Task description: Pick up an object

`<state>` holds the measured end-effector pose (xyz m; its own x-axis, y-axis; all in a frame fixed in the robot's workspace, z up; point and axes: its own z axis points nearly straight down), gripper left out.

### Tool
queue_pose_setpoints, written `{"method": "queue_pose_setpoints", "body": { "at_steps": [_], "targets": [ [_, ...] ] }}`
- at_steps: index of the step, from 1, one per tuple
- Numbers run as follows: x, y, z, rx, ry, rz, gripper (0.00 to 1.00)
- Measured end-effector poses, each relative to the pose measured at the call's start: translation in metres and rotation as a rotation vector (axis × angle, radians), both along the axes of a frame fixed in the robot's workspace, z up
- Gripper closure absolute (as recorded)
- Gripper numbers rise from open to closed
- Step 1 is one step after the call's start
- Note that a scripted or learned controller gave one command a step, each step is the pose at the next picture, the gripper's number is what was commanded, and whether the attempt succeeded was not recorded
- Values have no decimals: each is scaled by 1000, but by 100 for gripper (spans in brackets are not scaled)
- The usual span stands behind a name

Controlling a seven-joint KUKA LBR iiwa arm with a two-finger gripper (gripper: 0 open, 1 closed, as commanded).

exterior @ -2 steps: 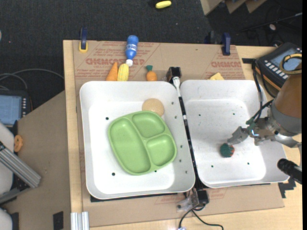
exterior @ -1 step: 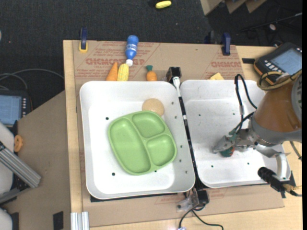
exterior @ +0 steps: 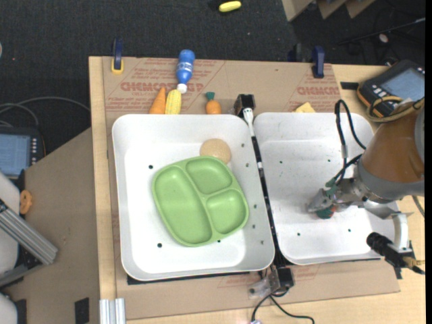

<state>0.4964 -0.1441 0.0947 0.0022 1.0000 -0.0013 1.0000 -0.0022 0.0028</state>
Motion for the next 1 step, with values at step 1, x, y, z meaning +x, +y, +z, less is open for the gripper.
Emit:
{"method": "queue_pose_setpoints", "body": {
  "at_steps": [1],
  "targets": [
    [-15,62,95,3,-6,9,100]
  ]
}}
